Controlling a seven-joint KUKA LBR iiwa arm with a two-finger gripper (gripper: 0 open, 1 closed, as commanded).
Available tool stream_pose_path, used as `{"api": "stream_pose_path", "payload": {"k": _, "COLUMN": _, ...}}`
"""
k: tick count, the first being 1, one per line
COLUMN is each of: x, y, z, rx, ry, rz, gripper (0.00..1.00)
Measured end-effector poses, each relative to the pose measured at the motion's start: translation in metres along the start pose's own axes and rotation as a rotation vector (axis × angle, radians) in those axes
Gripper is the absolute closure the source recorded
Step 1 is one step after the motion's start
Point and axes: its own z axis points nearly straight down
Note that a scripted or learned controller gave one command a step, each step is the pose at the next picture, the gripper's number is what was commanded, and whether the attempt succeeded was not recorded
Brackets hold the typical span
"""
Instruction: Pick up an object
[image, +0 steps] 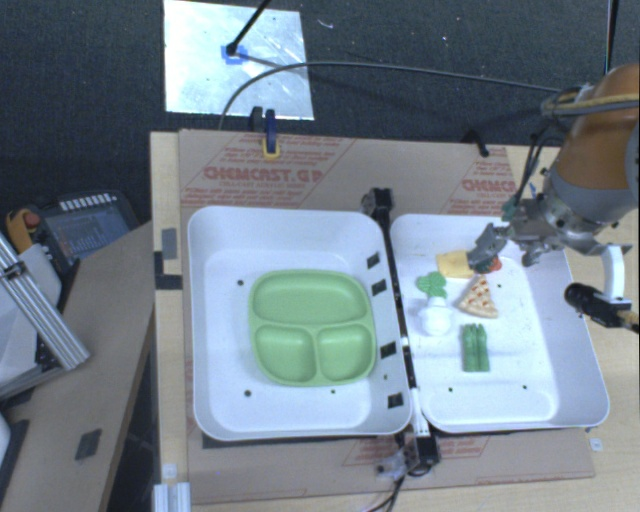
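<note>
Dark carpet surrounded the bench, on which a cardboard sheet carried two shallow white bins side by side. At centre left, the left bin held a green divided plate. At centre right, the right bin held a small cluster of toy foods: a yellow cheese piece, a pizza slice, a green-and-white vegetable piece and a green asparagus bundle.

The gripper was seen low over the upper part of the right bin, just beside the cheese piece and just above the pizza slice. Whether the fingers were spread or closed could not be told, and nothing could be made out held between them.

The approach stage was judged to be in hand, with no object yet lifted. A descent centred on one item, most likely the cheese piece or the pizza slice, would be called for next, followed by a closing and a straight lift.

The items lay close together, so a neighbour could be nudged. The divider between the bins lay near on the left, while open floor remained toward the lower right of the right bin.
</note>
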Motion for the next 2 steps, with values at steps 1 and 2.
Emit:
{"api": "stream_pose_path", "payload": {"k": 1, "x": 0.000, "y": 0.002, "z": -0.007, "rx": -0.012, "ry": -0.002, "rz": -0.002, "gripper": 0.00}}
{"api": "stream_pose_path", "payload": {"k": 2, "x": -0.005, "y": -0.003, "z": 0.051, "rx": -0.008, "ry": -0.001, "rz": 0.000, "gripper": 0.00}}
